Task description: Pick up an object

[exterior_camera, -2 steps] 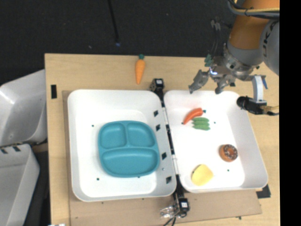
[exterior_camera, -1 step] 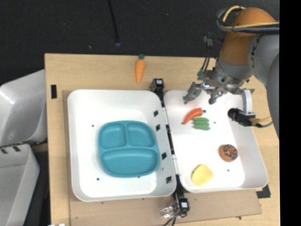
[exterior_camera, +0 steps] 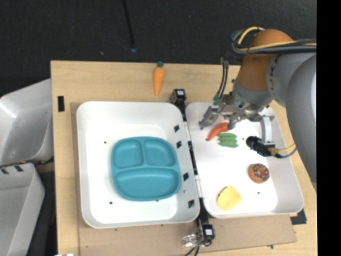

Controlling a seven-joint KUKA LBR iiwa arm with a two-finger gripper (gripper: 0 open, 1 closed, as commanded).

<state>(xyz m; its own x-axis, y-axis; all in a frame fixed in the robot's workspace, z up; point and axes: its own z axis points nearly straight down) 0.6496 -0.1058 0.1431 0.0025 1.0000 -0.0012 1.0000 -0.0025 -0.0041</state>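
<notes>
Nearest the camera, a yellow piece and a brown doughnut lie loose in the right bin, likely scattered as picking stock. Farther back, the gripper hangs over a red-orange pepper beside a green piece; its fingers stand apart, gripping nothing. The pepper's long axis runs diagonally, tip toward the divider.

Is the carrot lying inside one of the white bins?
No, the carrot lies on the wooden bench, beyond the far rim of the left bin.
</notes>
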